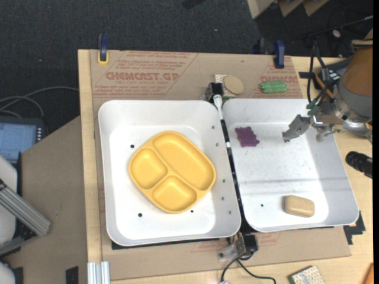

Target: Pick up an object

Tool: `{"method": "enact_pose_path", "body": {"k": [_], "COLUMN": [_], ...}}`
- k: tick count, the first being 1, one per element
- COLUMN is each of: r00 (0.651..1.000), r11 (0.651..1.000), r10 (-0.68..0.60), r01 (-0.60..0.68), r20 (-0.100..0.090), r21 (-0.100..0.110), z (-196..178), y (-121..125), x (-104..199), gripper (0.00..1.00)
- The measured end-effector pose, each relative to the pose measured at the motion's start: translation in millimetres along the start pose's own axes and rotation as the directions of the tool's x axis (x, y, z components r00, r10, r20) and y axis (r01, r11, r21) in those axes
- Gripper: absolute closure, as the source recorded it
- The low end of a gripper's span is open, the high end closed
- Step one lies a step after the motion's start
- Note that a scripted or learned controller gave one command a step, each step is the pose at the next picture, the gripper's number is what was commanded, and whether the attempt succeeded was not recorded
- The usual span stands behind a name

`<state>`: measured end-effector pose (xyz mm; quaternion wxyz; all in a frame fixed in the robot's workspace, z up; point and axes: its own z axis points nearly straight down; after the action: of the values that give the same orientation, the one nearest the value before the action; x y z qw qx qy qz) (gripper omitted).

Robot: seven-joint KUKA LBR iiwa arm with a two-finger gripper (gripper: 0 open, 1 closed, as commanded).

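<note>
Over the right bin, your gripper hangs open and empty, the purple block near it to the left, the tan soap bar well apart toward the front edge, lying crosswise.

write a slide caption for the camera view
KUKA arm's gripper over the right bin, near a purple object and tan block; yellow divided tray in the left bin.
</note>
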<state>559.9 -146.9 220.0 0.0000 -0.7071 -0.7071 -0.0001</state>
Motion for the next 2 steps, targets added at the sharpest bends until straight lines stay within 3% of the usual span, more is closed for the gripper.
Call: {"method": "enact_pose_path", "body": {"k": [1,2], "r00": [1.0,1.0], "r11": [1.0,1.0], "r10": [-0.005,-0.003], "r01": [0.005,0.003], "r20": [-0.004,0.001], "r21": [0.008,-0.005], "z": [118.3,136.1], "y": [41.0,109.4], "x": [47.6,52.6], "gripper": [0.0,0.0]}}
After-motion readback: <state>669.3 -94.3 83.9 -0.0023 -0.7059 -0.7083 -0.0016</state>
